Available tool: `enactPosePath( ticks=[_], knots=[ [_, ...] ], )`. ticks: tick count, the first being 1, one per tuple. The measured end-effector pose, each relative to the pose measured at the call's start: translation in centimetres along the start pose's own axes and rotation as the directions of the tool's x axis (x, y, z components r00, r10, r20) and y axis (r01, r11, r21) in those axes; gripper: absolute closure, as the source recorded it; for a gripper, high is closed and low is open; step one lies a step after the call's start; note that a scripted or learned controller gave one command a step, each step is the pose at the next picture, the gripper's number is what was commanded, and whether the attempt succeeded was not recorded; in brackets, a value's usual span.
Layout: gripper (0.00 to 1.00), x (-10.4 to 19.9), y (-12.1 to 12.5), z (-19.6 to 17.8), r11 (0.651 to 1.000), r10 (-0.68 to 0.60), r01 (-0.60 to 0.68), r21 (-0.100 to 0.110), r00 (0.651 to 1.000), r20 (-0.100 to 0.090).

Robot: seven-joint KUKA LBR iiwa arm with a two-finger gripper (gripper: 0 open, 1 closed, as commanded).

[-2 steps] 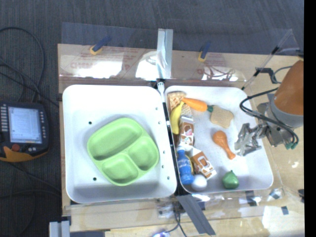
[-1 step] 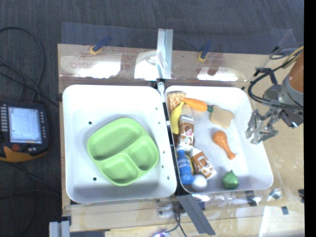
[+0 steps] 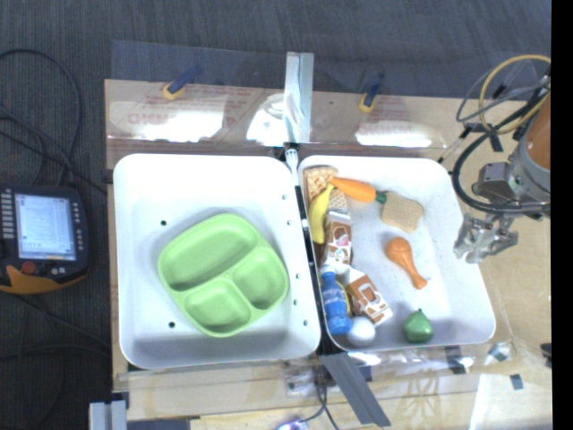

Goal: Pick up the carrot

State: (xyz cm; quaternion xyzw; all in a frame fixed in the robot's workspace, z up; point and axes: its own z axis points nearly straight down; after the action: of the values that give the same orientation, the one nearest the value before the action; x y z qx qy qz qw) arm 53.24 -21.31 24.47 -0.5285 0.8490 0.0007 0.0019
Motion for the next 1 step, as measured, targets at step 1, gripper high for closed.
enactPosePath(
  ticks=[1],
  knots=[
    [1.00, -1.06, 2.11, 14.65, 0.940, 0.340, -0.340, 0.000, 0.940, -0.003]
  ],
)
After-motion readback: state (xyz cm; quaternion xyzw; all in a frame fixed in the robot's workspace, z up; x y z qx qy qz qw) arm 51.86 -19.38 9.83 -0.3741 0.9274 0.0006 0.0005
